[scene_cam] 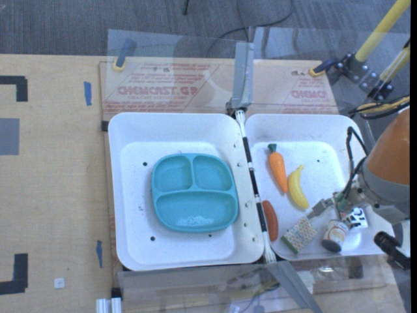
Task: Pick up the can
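The can lies tipped on its side at the near right corner of the right bin, with a small patterned box just to its left and a brown sausage further left against the divider. The gripper hangs just beyond the can, probably lining up a grab, but the wrist and cables hide its tips, so how wide the jaws stand, or whether they hold anything, cannot be told. Beyond the can lie a banana and a carrot, and far to its left, in the other bin, sits a blue divided plate.
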Available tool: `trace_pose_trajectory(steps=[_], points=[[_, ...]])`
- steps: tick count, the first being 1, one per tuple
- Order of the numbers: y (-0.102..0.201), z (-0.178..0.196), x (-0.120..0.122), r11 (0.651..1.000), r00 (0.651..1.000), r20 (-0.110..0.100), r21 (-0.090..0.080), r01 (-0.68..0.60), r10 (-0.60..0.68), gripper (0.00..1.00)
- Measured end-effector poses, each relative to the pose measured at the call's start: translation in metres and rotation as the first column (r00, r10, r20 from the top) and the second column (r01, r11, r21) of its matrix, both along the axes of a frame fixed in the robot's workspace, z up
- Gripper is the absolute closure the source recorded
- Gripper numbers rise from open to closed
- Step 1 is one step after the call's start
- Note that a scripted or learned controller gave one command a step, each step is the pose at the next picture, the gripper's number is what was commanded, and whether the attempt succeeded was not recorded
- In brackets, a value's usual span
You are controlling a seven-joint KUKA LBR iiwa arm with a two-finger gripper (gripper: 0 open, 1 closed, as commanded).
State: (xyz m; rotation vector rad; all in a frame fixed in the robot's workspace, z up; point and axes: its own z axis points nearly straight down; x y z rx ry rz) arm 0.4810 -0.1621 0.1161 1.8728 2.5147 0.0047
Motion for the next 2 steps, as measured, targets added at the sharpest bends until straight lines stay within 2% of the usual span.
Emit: trace_pose_trajectory(steps=[1,2], points=[[-0.057,0.142,-0.001,0.999,0.999,-0.005,0.0,0.044,-0.044,0.0],[-0.011,0.022,0.079,1.0,1.0,-0.007,0.001,-0.013,0.013,0.0]])
